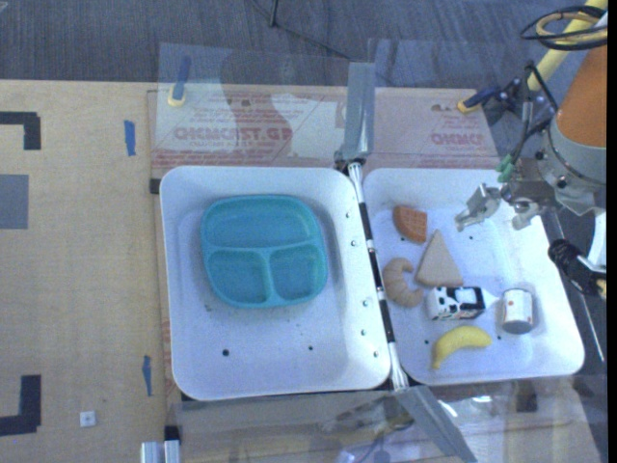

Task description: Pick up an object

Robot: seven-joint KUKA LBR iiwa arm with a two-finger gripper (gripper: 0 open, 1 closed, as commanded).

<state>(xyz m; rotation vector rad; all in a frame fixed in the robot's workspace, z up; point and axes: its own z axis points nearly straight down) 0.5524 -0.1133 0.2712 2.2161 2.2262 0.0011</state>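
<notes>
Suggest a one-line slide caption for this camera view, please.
KUKA arm's hand hovers over right bin of toy food; teal divided plate sits in left bin.

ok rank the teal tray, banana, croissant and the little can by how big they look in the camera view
1. teal tray, by far the largest
2. banana and croissant, which look about alike, so they are not ranked against each other
3. little can, the smallest

All lie at a similar distance from the camera, so the order is fairly safe.
</notes>
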